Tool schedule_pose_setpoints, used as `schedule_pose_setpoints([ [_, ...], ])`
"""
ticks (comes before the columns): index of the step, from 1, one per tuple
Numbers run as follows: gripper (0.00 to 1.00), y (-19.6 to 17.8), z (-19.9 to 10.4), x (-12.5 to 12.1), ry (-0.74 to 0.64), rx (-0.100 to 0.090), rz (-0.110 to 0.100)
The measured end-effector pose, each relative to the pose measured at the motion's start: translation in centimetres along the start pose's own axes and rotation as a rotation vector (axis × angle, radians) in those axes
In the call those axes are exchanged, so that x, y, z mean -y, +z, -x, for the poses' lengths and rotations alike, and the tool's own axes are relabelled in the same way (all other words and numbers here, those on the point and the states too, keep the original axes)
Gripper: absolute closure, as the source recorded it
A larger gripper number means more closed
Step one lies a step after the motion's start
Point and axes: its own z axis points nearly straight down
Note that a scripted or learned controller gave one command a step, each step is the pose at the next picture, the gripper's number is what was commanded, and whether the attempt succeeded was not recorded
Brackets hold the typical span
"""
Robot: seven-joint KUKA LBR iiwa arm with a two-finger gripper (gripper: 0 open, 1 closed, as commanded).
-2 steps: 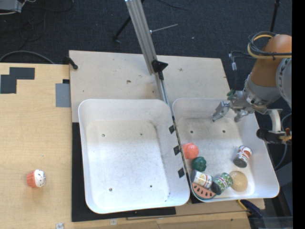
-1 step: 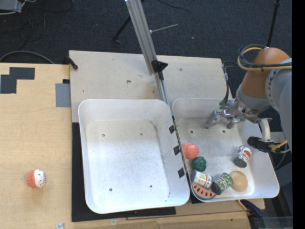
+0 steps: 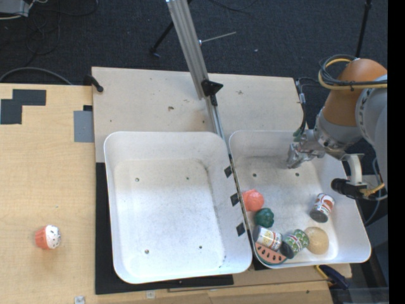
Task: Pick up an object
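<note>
- Gripper (image 3: 296,156) low over the far part of the right bin (image 3: 276,145), reaching in from the right under the grey arm with its orange band (image 3: 354,75).
- Fingers too small and blurred to read; cannot tell whether spread or closed, and nothing seen between them.
- Objects gathered in the near part of the same bin, all well apart from the gripper.
- Orange ball (image 3: 253,200) against the left wall, with a dark green piece (image 3: 265,217) just beside it.
- Small can (image 3: 323,206) alone near the right side, tilted.
- Along the near wall: a labelled jar (image 3: 269,238), a watermelon slice (image 3: 269,256), a green can (image 3: 295,241), a tan round object (image 3: 317,239), packed close together.
- Left bin (image 3: 126,144) beside it.
- Small orange-and-white toy (image 3: 48,237) out on the wooden bench at left.
</note>
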Motion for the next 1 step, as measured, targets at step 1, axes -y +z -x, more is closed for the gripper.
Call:
schedule_pose_setpoints([
  [1, 1.0, -4.38, 0.33, 0.3, 0.008, 0.001, 0.005],
])
